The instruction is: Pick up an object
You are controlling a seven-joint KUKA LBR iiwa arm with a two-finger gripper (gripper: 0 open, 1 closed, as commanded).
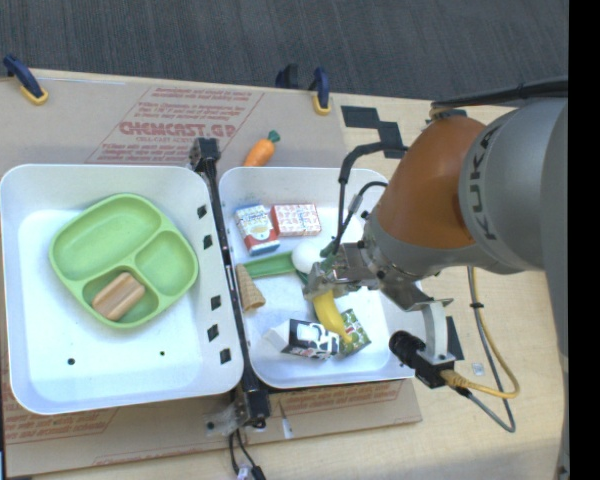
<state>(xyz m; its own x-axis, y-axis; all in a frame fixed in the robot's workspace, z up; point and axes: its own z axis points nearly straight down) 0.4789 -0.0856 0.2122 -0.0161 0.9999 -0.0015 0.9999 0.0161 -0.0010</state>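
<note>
My gripper [323, 280] hangs low in the right bin [370, 183], at the upper end of a yellow banana [329, 315] and just below a white egg [304, 258]. The arm's orange band and grey body hide the bin's right part. Beside the banana lie a black and white packet [313, 339] and a green packet [354, 329]. Further left are a green stick [270, 265] and a tan cone [251, 290]. At the back of the bin stand a small carton [255, 226] and a red and white box [297, 219].
The left bin [40, 368] holds a green divided plate [130, 233] with a brown bun [117, 295] in its near compartment. A toy carrot [261, 151] lies on the cardboard behind the bins. A black divider with clips [220, 268] runs between the bins.
</note>
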